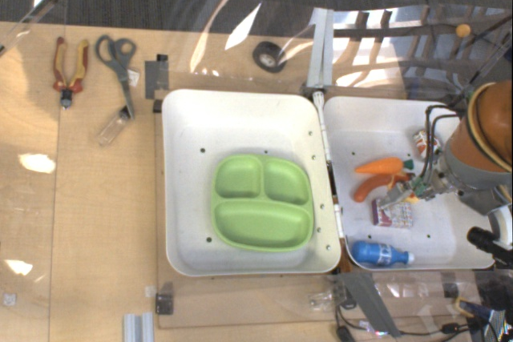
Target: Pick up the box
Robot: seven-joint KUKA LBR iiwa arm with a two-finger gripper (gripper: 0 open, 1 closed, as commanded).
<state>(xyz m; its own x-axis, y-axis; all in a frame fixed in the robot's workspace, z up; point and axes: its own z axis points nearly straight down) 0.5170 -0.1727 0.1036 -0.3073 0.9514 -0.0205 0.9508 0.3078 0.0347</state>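
While the green tray [263, 201] sits left, your box [393, 212] lies in the right bin [353, 124].
Lower the gripper [409, 192] squarely over it, clear of the carrots [378, 172]; whether the jaws are open, I cannot tell.

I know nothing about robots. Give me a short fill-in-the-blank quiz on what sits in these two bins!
1. The green divided plate lies in the ____ bin.
2. The blue bottle lies near the right bin's ____ edge.
3. The claw hovers over the small ____.
4. The two carrot-shaped toys are ____ in colour.

Missing words: left; front; box; orange
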